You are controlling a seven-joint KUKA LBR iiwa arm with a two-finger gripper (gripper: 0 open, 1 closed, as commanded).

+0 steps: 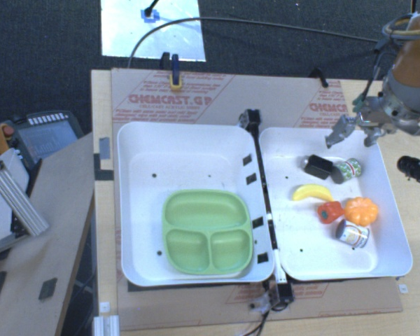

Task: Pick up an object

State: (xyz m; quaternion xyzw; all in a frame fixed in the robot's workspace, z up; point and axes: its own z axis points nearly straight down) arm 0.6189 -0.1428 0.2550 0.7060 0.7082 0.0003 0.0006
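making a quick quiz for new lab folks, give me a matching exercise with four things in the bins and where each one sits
Things:
1. green divided tray
2. banana
3. orange pumpkin
4. small can

Places:
A. right bin, nearest the front edge, just below the pumpkin
B. left bin, toward its front
C. right bin, left of the red item, below the black object
D. right bin, right of the red item, above the can

Pairs: 1-B, 2-C, 3-D, 4-A
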